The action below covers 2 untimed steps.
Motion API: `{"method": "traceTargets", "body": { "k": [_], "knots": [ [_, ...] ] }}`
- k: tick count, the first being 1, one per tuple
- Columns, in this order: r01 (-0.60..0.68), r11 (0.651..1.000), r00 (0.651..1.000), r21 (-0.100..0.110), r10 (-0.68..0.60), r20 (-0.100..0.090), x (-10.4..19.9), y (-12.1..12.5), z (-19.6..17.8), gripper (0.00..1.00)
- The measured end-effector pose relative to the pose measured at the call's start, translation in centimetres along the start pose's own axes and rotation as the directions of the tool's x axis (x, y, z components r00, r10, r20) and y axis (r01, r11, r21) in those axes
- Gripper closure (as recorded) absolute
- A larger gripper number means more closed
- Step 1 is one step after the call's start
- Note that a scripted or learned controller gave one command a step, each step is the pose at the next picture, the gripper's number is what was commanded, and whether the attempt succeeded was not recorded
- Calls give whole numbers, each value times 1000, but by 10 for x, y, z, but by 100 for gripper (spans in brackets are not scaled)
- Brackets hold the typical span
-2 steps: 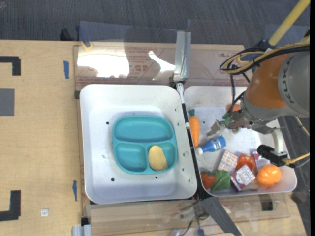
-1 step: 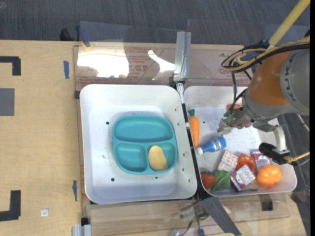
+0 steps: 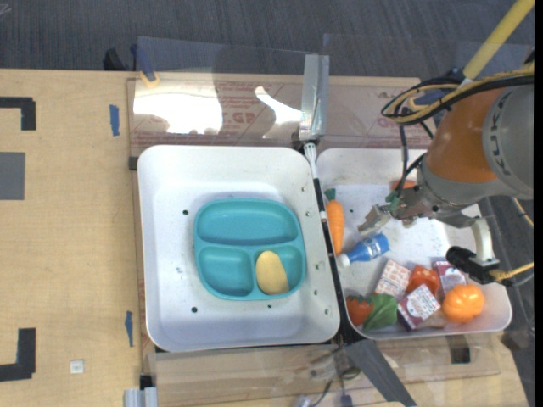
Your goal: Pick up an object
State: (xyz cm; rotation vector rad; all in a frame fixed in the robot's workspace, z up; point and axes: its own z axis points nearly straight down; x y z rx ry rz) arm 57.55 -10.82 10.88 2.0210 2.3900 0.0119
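Gripper (image 3: 379,216) above blue bottle (image 3: 366,249)

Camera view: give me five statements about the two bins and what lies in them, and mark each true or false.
1. The teal tray sits in the left bin. True.
2. The yellow potato-shaped item lies in the tray's large top compartment. False: it lies in the lower right compartment.
3. The carrot lies in the right bin, close to the wall between the bins. True.
4. The blue bottle stands upright in the left bin. False: it lies on its side in the right bin.
5. The gripper hangs above the left bin. False: it is over the right bin, just above the blue bottle.
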Motion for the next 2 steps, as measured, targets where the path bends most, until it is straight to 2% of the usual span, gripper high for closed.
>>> {"method": "traceTargets", "body": {
  "k": [1, 2],
  "knots": [
    [106, 994, 994, 19, -106, -7, -44, 75, 17, 0],
    [119, 993, 993, 6, -119, -4, -79, 82, 17, 0]
  ]
}}
